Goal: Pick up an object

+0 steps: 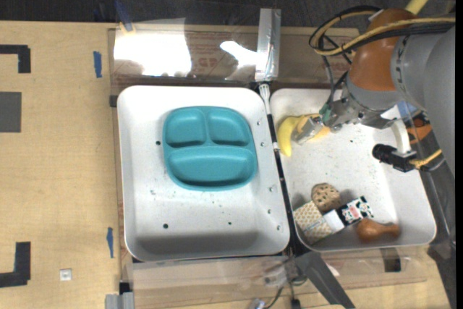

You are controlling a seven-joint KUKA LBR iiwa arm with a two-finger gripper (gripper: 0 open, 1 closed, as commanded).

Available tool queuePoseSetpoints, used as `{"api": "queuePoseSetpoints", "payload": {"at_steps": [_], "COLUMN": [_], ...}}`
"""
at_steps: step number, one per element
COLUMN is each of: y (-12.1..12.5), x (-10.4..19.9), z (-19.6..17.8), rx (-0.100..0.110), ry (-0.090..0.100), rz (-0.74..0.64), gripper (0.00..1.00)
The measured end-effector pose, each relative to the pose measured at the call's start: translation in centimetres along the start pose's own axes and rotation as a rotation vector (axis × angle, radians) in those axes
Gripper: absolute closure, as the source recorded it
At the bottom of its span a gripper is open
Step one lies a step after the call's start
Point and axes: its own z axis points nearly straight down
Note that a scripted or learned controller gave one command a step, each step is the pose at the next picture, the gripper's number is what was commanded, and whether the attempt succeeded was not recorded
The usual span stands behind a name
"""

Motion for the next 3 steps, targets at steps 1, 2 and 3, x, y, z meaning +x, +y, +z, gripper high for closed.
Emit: {"api": "queuePoseSetpoints", "payload": {"at_steps": [1,2,3], "y": [0.3,-0.5,-0.9], "x": [0.0,-4.4,-12.0], "z": [-1.4,-0.8,-3.7], "rx": [-0.007,0.002,0.000], "ry": [-0.005,-0.001,-0.003], "rz": [-0.003,-0.020,0.004], "gripper": [1.00,1.00,1.00]}}
